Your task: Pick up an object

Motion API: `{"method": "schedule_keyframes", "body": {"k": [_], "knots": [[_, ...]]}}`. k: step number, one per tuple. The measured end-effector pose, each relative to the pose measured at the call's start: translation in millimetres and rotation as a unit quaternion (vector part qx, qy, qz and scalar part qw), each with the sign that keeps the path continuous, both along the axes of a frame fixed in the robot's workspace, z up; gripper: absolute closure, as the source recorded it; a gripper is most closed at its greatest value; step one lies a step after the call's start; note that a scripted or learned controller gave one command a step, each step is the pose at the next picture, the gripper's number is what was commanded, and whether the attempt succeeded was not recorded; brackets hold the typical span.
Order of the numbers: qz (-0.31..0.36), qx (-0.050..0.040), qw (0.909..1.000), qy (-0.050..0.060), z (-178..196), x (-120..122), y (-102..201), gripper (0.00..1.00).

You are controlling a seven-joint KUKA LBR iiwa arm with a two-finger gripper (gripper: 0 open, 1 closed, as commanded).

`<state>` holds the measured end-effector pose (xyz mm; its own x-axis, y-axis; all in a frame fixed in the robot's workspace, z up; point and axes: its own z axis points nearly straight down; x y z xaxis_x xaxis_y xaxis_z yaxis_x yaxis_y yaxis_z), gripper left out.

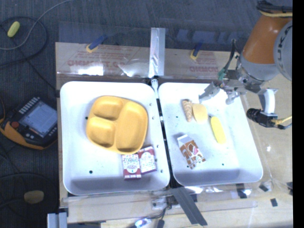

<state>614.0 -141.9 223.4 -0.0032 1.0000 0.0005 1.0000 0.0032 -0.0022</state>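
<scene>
Right now the gripper (219,91) hangs over the right bin's (247,141) upper edge, fingers spread and holding nothing — bare floor lies lower right. Below it: bread (188,109), yellow banana (217,129), brown packet (191,151); left bin (76,165) — yellow tray (117,123), two cartons (139,162).

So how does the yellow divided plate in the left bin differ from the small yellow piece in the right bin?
The divided plate is broad and roughly square with rounded corners; the yellow piece is narrow and elongated. The plate has moulded compartments, while the piece looks plain. The plate is much the larger and lies beside two small cartons, whereas the piece lies apart from its neighbours. Both are yellow and rest flat on a bin floor.
</scene>
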Motion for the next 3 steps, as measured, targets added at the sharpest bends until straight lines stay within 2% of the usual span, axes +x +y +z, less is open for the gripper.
{"method": "schedule_keyframes", "body": {"k": [1, 2, 3], "knots": [[0.029, -0.0009, 0.9996, 0.001, -99.2, -6.2, -51.8, 0.00], [0.042, -0.0011, 0.9991, -0.006, -133.6, -27.0, -60.7, 0.00], [0.042, -0.0016, 0.9991, -0.009, -121.8, -24.9, -60.4, 1.00]]}}
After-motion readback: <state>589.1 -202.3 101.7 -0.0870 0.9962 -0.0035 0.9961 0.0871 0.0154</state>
